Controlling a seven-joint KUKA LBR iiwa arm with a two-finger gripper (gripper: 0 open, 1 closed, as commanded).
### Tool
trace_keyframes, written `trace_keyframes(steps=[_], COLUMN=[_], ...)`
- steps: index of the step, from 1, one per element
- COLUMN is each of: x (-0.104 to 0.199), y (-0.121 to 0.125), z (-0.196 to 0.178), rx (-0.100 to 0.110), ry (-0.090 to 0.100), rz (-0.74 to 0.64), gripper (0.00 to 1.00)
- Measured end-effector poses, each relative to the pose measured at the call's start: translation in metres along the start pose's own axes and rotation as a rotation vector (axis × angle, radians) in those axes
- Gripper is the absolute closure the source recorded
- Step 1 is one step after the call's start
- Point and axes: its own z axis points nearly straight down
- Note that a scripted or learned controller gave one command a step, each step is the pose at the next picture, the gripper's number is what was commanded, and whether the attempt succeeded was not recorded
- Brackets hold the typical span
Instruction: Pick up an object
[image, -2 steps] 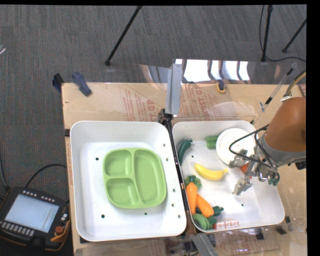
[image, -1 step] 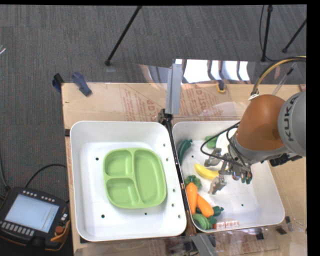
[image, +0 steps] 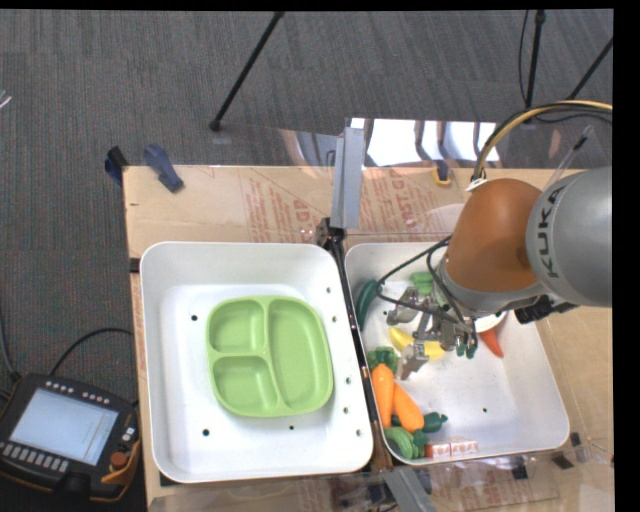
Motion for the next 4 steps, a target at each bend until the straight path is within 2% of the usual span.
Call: trace_keyframes(steps=[1,2,3,4], x=[-0.001,-0.004,0.011,0.033], y=[0.000,-0.006,-0.036,-0.048], z=[-0.011,-0.003,-0.122,0.001], rx=[0.002,0.001,0.002,0.000], ry=[-0.004,-0.003,-0.005,0.003], rz=[-0.003,-0.066,-0.348,-0.619], gripper=[1.00,1.00,1.00,1.00])
